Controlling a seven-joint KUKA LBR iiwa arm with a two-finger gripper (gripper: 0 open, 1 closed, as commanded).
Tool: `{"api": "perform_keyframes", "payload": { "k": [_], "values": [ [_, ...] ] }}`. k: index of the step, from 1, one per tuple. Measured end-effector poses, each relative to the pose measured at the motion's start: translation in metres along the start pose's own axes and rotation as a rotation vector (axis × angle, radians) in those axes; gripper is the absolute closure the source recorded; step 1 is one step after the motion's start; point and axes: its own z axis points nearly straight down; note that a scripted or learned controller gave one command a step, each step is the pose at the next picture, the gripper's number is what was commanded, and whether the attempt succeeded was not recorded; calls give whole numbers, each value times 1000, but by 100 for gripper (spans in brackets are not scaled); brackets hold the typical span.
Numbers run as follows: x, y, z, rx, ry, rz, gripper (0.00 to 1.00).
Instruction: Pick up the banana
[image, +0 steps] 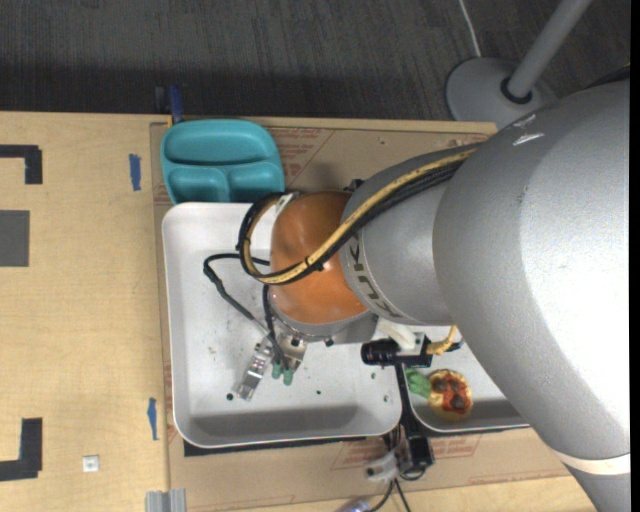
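The bench (80, 330) is showing a tan cardboard-like top with black marks and small blue tape pieces. Two white bins are sitting on it side by side: the left bin (190, 300) near the centre, the right bin (470, 422) toward 5 o'clock. A teal tray (222, 160) is lying at 12 o'clock of the left bin, touching its rim

Two bins sit side by side on the bench (80, 330). The arm (520, 270) reaches from the right over the left bin (190, 300), its pincer (268, 368) low above that bin's floor. A divided tray (222, 160) lies behind the left bin, touching its far rim. A small fruit-like object (448, 390) lies in the right bin (470, 422).
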Motion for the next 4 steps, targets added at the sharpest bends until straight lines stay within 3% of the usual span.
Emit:
{"api": "perform_keyframes", "payload": {
  "k": [1, 2, 3, 4],
  "values": [
    [-6, 38, 1, 5, 1, 596, 0],
    [40, 2, -47, 9, 4, 413, 0],
    [40, 3, -57, 7, 3, 413, 100],
    [39, 4, -67, 4, 1, 414, 100]
  ]
}}
